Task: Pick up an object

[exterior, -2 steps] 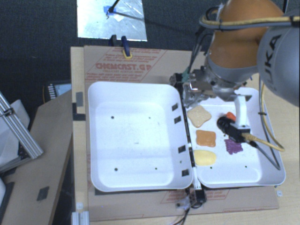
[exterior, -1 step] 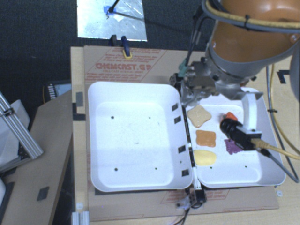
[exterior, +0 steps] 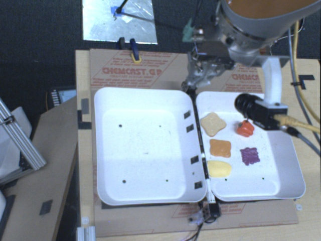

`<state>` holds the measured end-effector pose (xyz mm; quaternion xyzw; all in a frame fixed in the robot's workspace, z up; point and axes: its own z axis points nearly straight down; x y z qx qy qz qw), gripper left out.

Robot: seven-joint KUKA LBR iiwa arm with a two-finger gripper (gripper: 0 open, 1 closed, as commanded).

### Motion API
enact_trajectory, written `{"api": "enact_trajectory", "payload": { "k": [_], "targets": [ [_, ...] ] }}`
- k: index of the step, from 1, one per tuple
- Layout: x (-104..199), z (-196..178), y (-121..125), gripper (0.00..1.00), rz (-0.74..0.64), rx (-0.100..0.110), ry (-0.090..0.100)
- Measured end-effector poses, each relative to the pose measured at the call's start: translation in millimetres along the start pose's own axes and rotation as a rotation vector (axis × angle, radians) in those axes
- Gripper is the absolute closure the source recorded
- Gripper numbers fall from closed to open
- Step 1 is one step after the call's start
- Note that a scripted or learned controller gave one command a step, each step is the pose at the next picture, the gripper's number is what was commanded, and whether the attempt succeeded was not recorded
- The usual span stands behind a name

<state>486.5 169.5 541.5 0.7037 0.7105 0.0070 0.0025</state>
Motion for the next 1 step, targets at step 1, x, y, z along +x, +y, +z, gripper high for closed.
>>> {"api": "enact_trajectory", "payload": {
  "k": [1],
  "targets": [
    [32.6, 7.7, 37.9, 1.0, 0.002, 0.01, -0.005]
  ]
}}
